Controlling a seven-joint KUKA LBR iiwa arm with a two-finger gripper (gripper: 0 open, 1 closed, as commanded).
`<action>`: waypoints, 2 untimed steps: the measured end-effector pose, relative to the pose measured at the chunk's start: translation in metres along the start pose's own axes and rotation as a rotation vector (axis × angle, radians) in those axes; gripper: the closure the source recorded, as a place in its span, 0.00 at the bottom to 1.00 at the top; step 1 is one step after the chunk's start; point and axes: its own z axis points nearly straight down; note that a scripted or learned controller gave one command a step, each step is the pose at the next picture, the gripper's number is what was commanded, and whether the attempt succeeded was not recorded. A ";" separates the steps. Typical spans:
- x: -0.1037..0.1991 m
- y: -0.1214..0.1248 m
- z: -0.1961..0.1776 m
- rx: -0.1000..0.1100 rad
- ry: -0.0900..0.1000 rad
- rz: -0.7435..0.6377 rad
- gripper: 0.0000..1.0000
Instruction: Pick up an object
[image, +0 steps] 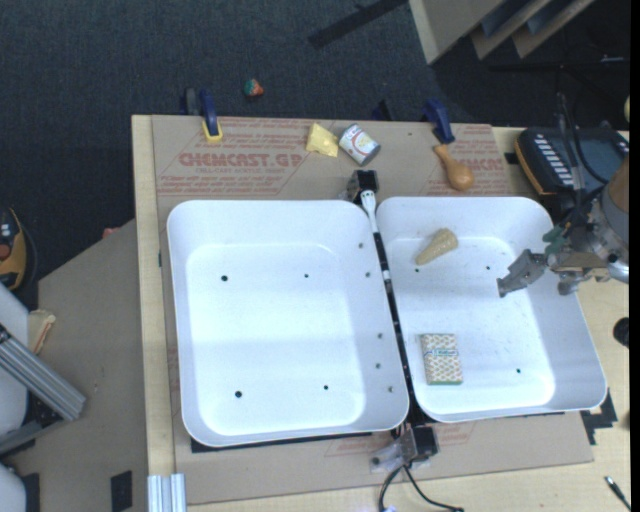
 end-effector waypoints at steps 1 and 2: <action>0.000 0.001 -0.011 -0.003 -0.001 -0.001 1.00; -0.034 0.034 -0.144 -0.020 -0.009 -0.001 1.00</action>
